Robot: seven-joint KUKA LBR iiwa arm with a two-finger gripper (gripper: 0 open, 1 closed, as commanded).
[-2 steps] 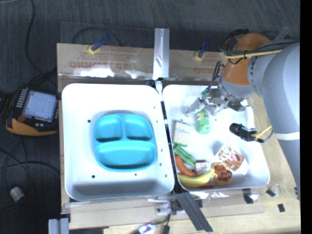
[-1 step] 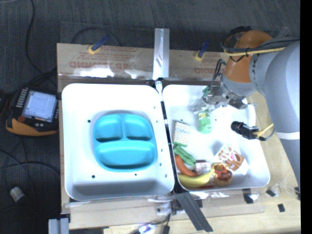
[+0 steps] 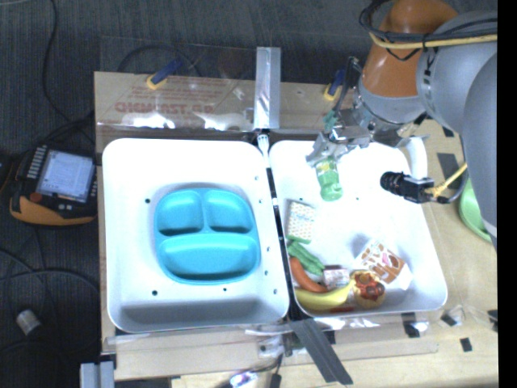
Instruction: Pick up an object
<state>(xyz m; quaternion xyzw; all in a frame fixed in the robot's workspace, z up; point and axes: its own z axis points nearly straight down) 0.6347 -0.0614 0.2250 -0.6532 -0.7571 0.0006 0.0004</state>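
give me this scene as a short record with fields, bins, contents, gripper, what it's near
left bin: holds a blue divided tray
right bin: food items piled at its near edge, including a banana, a carrot and an orange-and-white packet
gripper: over the far part of the right bin
near gripper: green bottle, just below the fingers; grasp cannot be confirmed
arm: enters from the right, orange band above the wrist
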